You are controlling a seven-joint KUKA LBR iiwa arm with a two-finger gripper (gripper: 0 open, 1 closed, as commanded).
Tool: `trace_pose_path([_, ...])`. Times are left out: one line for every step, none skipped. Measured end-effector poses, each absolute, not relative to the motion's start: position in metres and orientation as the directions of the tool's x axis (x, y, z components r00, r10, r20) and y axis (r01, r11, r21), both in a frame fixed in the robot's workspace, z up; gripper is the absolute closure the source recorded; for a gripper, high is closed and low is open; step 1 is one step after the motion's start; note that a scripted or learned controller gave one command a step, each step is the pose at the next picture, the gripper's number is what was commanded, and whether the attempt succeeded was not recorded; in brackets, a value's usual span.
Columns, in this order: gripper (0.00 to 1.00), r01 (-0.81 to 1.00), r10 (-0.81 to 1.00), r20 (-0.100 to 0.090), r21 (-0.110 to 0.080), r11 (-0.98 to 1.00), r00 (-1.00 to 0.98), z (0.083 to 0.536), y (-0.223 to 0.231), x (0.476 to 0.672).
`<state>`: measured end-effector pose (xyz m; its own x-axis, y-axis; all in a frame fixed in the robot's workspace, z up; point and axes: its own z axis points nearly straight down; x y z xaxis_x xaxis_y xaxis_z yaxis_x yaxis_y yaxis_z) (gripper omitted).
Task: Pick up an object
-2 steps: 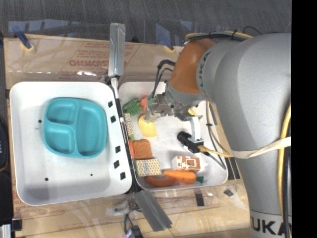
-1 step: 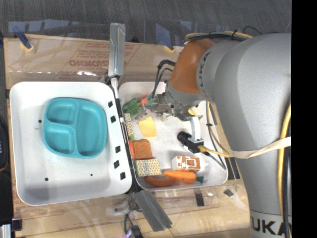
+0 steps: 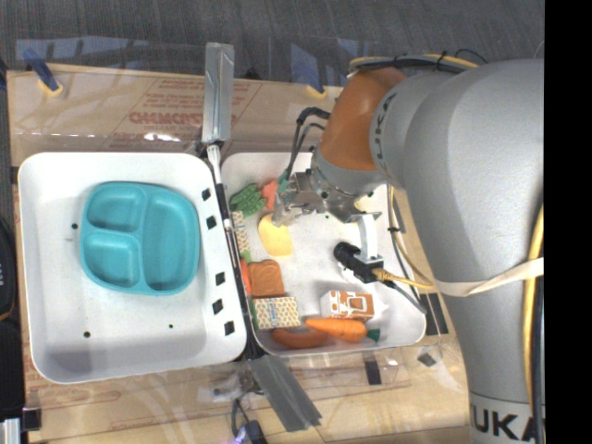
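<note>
Grey arm [image 3: 481, 211] looms over the right bin [image 3: 407, 326], and the jaws [image 3: 289, 202] are low among the toy food; whether they're wide or narrow, I can't tell. Directly beneath them sits a yellow piece [image 3: 276, 237], greens [image 3: 246, 198] just beside. Nothing is lifted, so the pick looks unfinished.

A yellow lemon-like toy [image 3: 276, 237] lies in the right bin [image 3: 403, 314]
</note>
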<state>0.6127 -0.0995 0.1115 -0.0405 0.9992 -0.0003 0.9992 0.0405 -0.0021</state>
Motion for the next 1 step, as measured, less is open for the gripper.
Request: trace_pose_path([0.0,0.999,0.999,-0.001,-0.002,0.041,-0.041,0.1115,-0.0995,0.6127])
